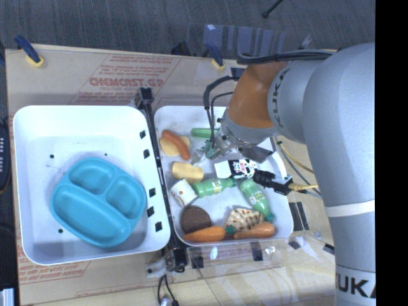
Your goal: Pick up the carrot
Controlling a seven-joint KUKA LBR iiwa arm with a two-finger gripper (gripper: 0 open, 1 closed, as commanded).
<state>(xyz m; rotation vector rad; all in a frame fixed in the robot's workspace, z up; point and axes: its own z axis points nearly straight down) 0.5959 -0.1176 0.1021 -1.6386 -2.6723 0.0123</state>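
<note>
Orange carrot (205, 234) is lying along the near wall of the right bin (284, 204), untouched, beside a brown round item (195, 218). Approach step is underway: claw (213, 146) is hovering over the bin's far half, grip state indeterminable. Next move is requiring travel toward the near wall and descent.

Two white bins are sitting side by side: left bin (25, 171), right bin (280, 225). One blue divided plate (95, 199) is lying in the left. The right is holding two carrots (204, 234) (255, 231), two green bottles (213, 186) (257, 199), one brown round item (195, 218), one yellow piece (187, 170), one hot dog (174, 144); others are showing too unclear to count.
</note>
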